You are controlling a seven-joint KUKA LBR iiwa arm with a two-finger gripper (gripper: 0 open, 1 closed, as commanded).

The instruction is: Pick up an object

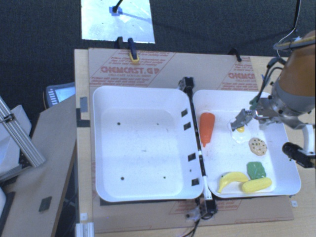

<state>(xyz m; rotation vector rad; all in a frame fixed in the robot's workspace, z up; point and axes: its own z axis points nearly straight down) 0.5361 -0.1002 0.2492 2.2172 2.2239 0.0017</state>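
Nearest me, a banana [231, 179] and a yellow piece [256, 184] lie at the right bin's [291, 184] front. I see my gripper [240, 123] hovering mid-bin with fingers spread, holding nothing; cookie [257, 145] beside it, carrot [206, 128] further left.

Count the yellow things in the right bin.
2, maybe 3: a banana and a corn cob by the near wall, plus a small yellow bit beneath the gripper, partly hidden.
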